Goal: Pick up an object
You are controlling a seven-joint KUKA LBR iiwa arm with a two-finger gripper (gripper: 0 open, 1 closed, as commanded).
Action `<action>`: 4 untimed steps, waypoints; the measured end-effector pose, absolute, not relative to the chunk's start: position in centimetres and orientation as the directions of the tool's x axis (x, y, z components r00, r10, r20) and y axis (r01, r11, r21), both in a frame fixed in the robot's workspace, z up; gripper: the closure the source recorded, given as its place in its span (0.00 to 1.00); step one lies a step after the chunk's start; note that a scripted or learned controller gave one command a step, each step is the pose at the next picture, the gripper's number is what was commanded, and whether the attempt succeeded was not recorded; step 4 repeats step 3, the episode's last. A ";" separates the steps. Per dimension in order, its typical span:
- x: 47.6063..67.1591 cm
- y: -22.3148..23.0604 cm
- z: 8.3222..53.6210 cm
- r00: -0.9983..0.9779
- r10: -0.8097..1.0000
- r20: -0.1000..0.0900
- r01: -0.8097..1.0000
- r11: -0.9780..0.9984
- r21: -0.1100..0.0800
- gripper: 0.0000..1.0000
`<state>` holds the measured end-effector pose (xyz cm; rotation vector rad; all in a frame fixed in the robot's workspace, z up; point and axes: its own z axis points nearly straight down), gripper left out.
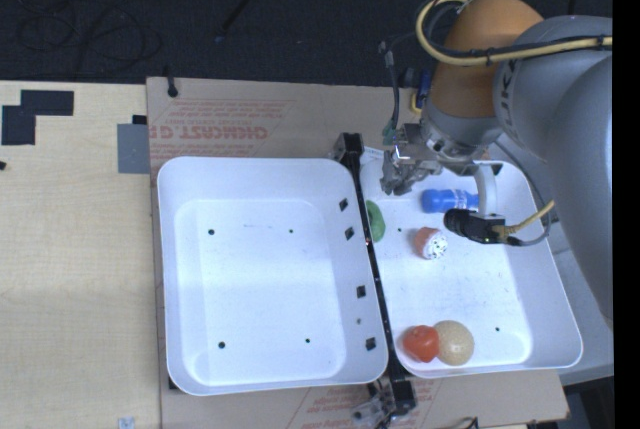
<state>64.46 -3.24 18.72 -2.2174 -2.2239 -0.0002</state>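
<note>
upper right of the frame: grey arm (560, 107) with orange band reaches down into the right bin (545, 337). gripper (400, 179) sits near that bin's upper left corner, above the bin floor; cannot tell the jaw state, nothing seen between them. blue object (440, 201) lies just right of the gripper. green object (375, 220) rests against the divider side. small white speckled ball (432, 244) mid-bin. red ball (421, 343) touches tan ball (454, 342) at the lower edge. left bin (180, 317) beside it.
</note>
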 end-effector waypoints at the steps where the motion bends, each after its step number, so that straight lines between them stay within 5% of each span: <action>1: 64.4 -3.3 18.7 -0.002 1.000 0.000 1.000 0.002 -0.003 0.00; 2: 64.2 -8.8 8.9 0.003 1.000 -0.001 1.000 -0.003 -0.008 0.00; 3: 64.2 -15.3 8.7 0.004 1.000 -0.001 1.000 -0.004 -0.005 0.00; 4: 64.2 -15.3 8.7 0.004 1.000 -0.001 1.000 -0.004 -0.005 0.00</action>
